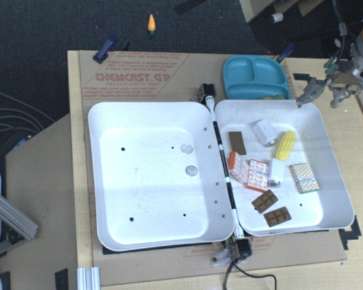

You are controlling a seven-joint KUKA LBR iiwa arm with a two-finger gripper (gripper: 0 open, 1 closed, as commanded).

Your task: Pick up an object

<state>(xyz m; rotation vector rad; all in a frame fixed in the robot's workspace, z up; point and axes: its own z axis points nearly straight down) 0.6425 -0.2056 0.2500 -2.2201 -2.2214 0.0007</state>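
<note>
From my seat I see the gripper (322, 95) hanging over the far right corner of the right bin (336, 180), its two grey fingers spread apart with nothing between them. The nearest thing to grab, a yellow corn cob (284, 145), lies inside that bin, below and left of the fingers and well apart from them. Just left of the corn sits a small white block (265, 131), then a brown chocolate bar (237, 142). Nearer the bin's middle lies a red-and-white patterned packet (250, 174); a pale checked packet (304, 178) lies toward the right wall, and two more ribbed chocolate pieces (271, 208) toward the front rim. The left bin (103, 180) touches it (smooth white plastic, two round marks on its floor). Both rest on a brown cardboard sheet (139, 71) with red print; a teal divided tray (256, 77) sits behind the right bin, and dark carpet (48, 17) lies beyond.
</note>
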